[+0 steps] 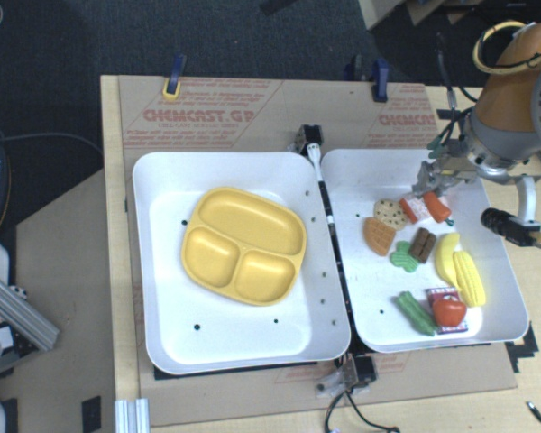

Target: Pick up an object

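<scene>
Two shallow white bins are carried side by side on the table (252, 115), which is covered by a cardboard sheet printed in red. The left bin (162, 188) holds a yellow divided plate (243, 244), lying flat near the bin's middle, with one long compartment toward 12 o'clock and two smaller ones toward 6 o'clock. The right bin (361, 179) holds a group of toy foods. The arm (514, 88) is seen entering from 3 o'clock, and the pincer (430, 186) is lowered over the 12 o'clock part of the group. Directly below the pincer, an orange-red carrot-like piece (435, 207) is seen, touching or just beside a white and red piece (412, 208); whether the pincer is apart, together or clamped on either piece cannot be told. At 9 o'clock from these, a chocolate-chip cookie (389, 212) lies just above a ridged orange-brown piece (379, 235). A brown bar (423, 244) lies tilted beside a small green piece (403, 259). At 3 o'clock from the bar, a yellow corn cob (468, 276) and a second yellow piece (445, 258) lie together. Toward 6 o'clock, a red tomato (449, 310) rests on a small printed card (452, 327), with a green pepper-like piece (416, 313) at its 9 o'clock side.
</scene>
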You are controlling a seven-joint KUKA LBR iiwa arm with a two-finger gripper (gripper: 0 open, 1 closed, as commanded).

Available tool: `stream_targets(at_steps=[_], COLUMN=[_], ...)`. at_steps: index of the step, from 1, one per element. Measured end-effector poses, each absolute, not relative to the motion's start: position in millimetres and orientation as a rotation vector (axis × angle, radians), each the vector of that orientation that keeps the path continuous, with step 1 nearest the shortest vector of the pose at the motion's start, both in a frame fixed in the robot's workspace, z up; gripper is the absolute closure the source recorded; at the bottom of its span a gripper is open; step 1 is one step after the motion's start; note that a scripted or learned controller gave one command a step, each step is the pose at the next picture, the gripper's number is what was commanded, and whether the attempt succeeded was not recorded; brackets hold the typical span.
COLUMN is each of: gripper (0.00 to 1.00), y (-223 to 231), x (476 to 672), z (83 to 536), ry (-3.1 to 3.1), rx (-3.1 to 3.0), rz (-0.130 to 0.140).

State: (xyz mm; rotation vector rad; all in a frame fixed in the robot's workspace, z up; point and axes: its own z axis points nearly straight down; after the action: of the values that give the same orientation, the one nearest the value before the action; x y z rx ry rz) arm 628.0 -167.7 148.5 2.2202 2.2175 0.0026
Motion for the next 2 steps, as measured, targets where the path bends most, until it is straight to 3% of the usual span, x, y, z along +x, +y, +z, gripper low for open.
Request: stream_targets(at_steps=[2], gripper=[1.0], y=[-168.1], x=[635.7], z=[227.8], ry=[2.218], rx=[2.216], rz=[0.005])
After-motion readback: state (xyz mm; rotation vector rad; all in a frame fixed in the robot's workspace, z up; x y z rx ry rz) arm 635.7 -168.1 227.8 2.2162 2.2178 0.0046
